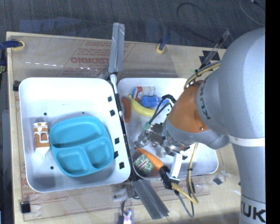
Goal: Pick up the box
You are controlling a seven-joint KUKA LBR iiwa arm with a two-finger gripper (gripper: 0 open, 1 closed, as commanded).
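Two white bins (pixel 65 85) are sitting side by side on a wooden bench. At nine o'clock in the left bin, beside the blue tray (pixel 80 145), the box (pixel 41 135) is lying — probably light, stiff cardboard, best gripped across its narrow sides. Gripper (pixel 151 135) is working in the right bin — its state cannot be told.

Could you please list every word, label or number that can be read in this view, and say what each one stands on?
"KUK", white letters cut off by the edge, on the arm's base.
"KU", dark letters on the orange band above the wrist.
Red lettering on the bench board, upside down: too blurred to read.
Print on the box in the left bin: too small to read.
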